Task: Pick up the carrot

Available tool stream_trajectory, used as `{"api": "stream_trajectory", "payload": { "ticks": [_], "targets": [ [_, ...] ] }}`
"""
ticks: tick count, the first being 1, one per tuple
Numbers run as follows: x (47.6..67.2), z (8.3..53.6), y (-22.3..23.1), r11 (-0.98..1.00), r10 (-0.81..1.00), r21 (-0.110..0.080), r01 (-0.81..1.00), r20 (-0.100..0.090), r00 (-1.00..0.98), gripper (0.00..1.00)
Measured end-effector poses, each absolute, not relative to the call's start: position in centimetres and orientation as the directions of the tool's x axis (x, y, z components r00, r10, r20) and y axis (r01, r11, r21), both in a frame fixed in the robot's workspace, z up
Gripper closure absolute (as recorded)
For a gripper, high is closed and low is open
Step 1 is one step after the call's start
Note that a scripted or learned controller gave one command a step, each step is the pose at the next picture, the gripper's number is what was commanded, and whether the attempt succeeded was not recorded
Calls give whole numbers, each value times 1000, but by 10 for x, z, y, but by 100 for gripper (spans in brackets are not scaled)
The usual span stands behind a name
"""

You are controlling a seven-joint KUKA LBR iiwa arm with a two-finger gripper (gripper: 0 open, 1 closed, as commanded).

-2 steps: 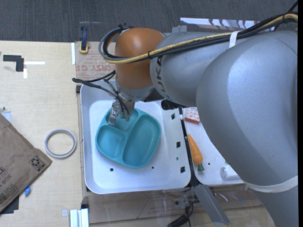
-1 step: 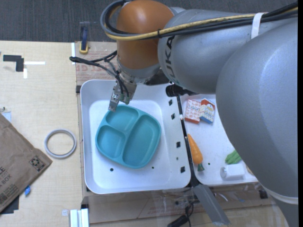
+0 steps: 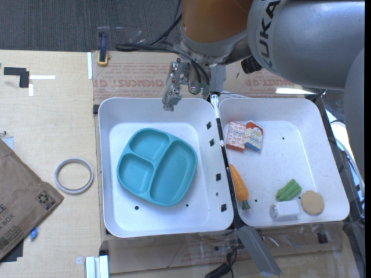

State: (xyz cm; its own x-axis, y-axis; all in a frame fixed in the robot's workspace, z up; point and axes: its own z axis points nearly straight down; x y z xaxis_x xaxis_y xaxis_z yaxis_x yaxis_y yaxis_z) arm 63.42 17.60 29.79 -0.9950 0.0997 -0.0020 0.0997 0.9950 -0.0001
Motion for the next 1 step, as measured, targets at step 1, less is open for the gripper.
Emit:
{"api": "stream_trajectory", "payload": {
  "ticks": [1],
  "targets": [
    [624, 360, 219, 982, -187, 1, -187, -3, -982, 100]
  ]
}}
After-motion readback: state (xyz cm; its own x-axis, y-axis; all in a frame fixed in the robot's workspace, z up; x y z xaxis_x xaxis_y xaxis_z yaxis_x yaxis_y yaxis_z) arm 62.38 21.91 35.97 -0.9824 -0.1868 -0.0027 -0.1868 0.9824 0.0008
